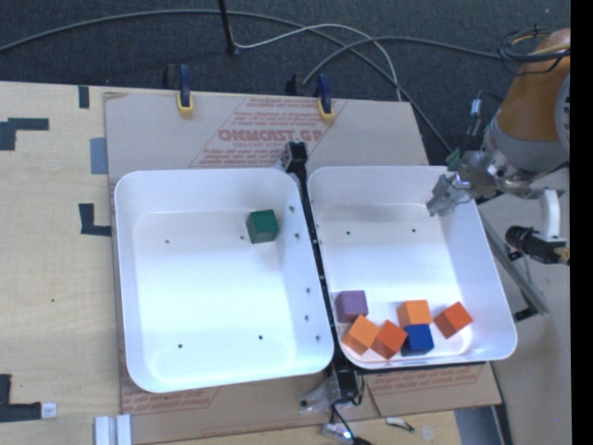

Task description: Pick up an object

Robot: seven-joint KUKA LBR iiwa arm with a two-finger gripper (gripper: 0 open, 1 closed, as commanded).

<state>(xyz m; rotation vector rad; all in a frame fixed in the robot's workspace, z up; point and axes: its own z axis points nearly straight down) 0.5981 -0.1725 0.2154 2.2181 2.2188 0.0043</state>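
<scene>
A green cube (263,224) lies alone in the left bin (148,276), near its upper right. In the right bin (482,248), along the front wall, sits a cluster of cubes: a purple one (351,304), three orange ones (362,333) (414,312) (453,319), a darker orange one (391,339) and a blue one (419,339). My gripper (445,198) hangs over the right bin's upper right corner, well behind the cluster, with nothing visible between its fingers.
The arm (533,109) reaches in from the upper right. A black divider clamp (296,156) sits between the bins at the back. Cables (324,40) run across the dark floor behind the bench. Two clamps (185,95) hold the cardboard underlay.
</scene>
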